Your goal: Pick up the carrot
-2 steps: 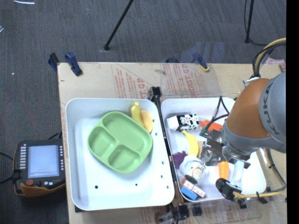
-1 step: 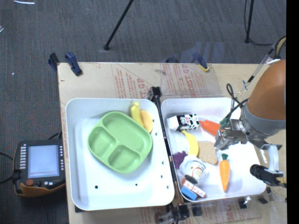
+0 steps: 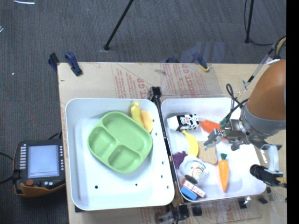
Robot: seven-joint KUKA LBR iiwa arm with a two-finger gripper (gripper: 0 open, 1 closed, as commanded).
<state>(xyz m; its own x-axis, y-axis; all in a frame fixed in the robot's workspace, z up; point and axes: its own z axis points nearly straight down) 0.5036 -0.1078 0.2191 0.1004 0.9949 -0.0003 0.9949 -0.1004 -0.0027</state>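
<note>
Camera view: nearest, the carrot lies free toward the right bin's front edge, green top pointing away. Just beyond it my gripper hangs, fingers spread, pinching nothing. My arm hides the bin's right rim.

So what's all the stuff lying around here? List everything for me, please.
Bins: two, white, side by side on the bench.
Divided plate: one, green, left bin.
Banana: one, yellow, left bin, at the plate's far edge.
Carrot: one, orange, right bin.
Second banana: one, yellow, right bin.
Cow-print carton: one, black and white, right bin.
Yoghurt cup: one, white, right bin.
Handheld screen: one, dark, floor left.
Arm: one, grey and orange.
Hand: one, above the right bin.
</note>
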